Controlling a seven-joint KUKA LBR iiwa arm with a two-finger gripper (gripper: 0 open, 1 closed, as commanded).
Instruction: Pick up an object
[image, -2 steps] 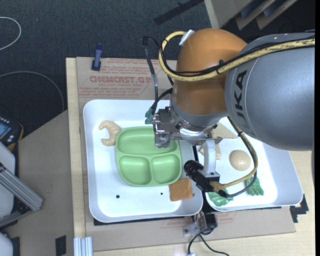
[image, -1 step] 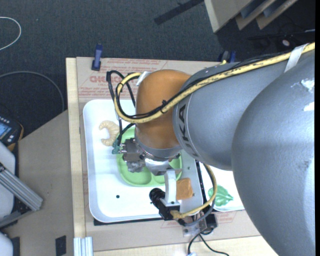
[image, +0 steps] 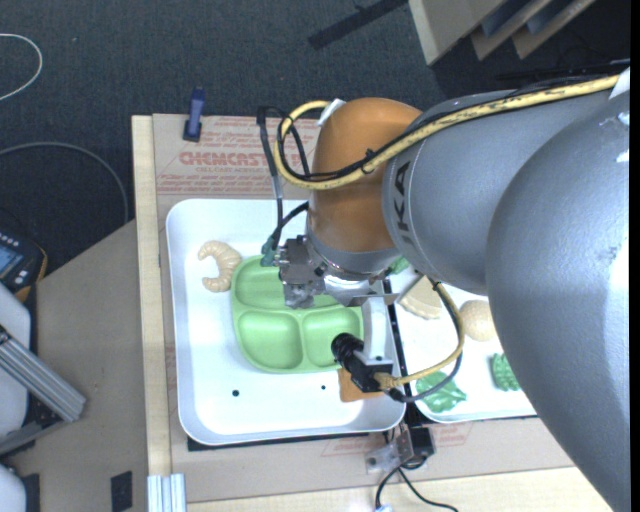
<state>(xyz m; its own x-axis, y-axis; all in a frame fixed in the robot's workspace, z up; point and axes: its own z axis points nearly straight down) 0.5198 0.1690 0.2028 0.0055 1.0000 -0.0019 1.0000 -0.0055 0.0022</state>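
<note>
We see the large grey robot arm (image: 520, 230) reaching in from the right of the frame, with its orange band (image: 355, 170) at the upper centre and its wrist pointing down over the left shallow white bin (image: 200, 400). The gripper (image: 300, 285) sits low at the centre of the frame, right above the light green sectioned plastic tray (image: 270, 335), and we cannot tell how its claw stands, since the wrist hides it.

The green tray lies in the middle of the left bin, its rear part hidden under the wrist. Just beside its upper left edge lies a beige croissant-shaped toy (image: 218, 263), near the bin's left wall. A yellow and black cable (image: 300, 165) loops around the orange band.

In the right white bin (image: 470, 412), toward the lower right of the frame, we see a green leafy toy piece (image: 440, 390), a small green object (image: 503, 372), a cream rounded object (image: 478, 320) and a pale curved piece (image: 422, 300), all partly hidden by the arm.
</note>
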